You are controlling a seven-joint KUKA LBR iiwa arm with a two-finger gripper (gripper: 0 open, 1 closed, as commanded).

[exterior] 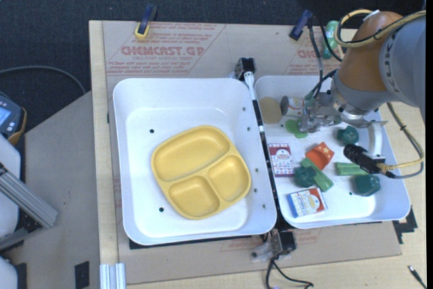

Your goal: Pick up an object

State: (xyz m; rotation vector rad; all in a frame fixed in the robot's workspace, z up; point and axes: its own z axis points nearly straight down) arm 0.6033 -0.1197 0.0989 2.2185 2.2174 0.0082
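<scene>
Where the right bin (389, 210) nears the bench's front edge, a small card box (306, 202) lies, with green toys (312, 177) and an orange piece (319, 155) behind. A yellow divided tray (200, 171) sits in the left bin (132, 105). The gripper (312, 117) hangs low near the right bin's far-left corner; whether it grips anything cannot be told.

The grey arm with its orange band (379, 61) is cut off by the right edge, and its wrist covers the far right part of the white right-hand bin (338, 216). The metal pincer (312, 117) hangs low there, too small and cluttered to show how its fingers stand. A pale green piece (293, 124) is partly hidden under it. Print on the small red-and-white card (280, 159) and the blue-edged card (306, 202) is too small to read. A grey device (9, 117) is cut by the left edge.
</scene>
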